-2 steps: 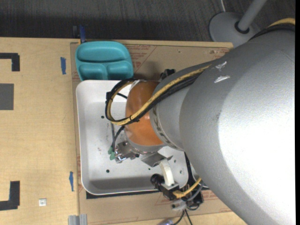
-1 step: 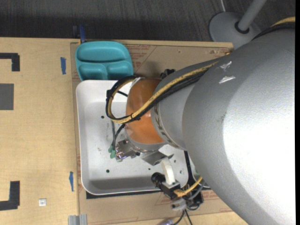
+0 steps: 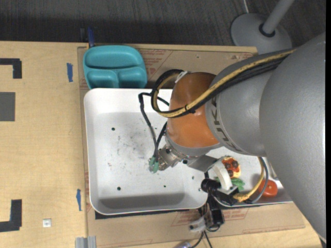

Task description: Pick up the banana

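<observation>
A cardboard-brown table [image 3: 41,138] is seen carrying two white bins; nearest, the right bin [image 3: 258,204] is largely covered by the arm [image 3: 269,102], with small red-orange pieces [image 3: 269,188] glimpsed in it; where the banana lies cannot be told, and it is judged to be hidden under the arm there. A banana is expected to be light, fairly firm, smooth-skinned and easily bruised; it is best taken gently across its middle. Further in, the gripper [image 3: 159,161] is held low over the scuffed left bin [image 3: 103,154]; whether it is open or closed cannot be told; farthest, a teal tray [image 3: 114,68] is set just behind that bin.
</observation>
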You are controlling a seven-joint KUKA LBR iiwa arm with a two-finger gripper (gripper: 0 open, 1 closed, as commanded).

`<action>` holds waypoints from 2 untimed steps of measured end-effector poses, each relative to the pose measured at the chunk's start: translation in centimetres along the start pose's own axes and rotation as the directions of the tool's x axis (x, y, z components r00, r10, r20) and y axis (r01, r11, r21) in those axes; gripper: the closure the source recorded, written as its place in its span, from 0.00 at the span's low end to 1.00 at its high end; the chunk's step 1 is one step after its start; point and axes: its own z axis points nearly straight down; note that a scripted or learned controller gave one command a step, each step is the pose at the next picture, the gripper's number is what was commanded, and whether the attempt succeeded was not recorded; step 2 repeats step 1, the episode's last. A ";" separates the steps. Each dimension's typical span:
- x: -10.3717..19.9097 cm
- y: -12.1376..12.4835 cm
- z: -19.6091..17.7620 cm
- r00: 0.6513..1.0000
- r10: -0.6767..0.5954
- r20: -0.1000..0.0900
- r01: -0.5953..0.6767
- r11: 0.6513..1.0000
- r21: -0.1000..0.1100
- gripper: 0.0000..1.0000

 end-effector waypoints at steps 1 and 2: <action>2.4 1.5 7.9 1.000 0.023 -0.002 -0.023 1.000 -0.003 1.00; 2.4 1.5 7.9 1.000 0.023 -0.002 -0.023 1.000 -0.003 1.00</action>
